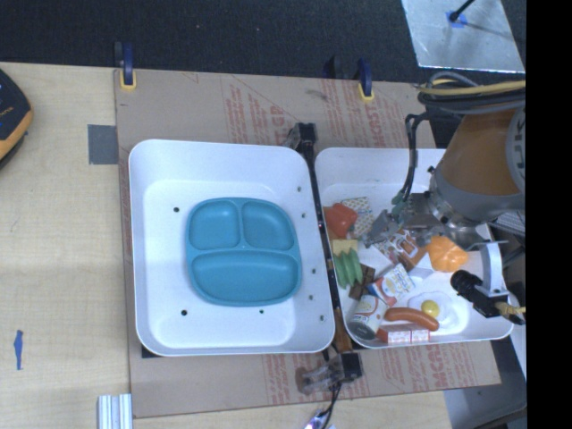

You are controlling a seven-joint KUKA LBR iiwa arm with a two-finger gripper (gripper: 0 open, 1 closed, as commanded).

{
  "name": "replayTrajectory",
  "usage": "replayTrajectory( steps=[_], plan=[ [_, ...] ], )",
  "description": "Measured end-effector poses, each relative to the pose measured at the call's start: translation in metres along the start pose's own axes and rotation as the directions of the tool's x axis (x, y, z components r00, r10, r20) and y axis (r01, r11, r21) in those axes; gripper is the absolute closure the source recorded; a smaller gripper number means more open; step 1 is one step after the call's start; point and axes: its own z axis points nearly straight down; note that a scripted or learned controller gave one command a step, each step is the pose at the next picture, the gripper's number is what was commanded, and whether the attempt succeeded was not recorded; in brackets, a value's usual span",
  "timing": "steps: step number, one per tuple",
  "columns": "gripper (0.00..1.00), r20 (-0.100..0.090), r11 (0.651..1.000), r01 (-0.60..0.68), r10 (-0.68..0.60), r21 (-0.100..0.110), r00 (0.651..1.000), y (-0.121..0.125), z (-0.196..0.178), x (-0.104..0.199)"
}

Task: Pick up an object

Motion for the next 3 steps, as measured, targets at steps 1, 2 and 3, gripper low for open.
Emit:
replayTrajectory(
  steps=[1,2,3],
  plan=[
    [0.0,0.001,1.0,0.0,0.0,-0.007,1.0,0.069,0.081,-0.035],
    [0.0,0.0,1.0,-0.003,0.003,-0.013,1.0,0.046,0.077,-0.048],
    [0.0,0.004,1.0,-0.001,0.001,-0.009,1.0,0.066,-0.028,-0.078]
  ],
)
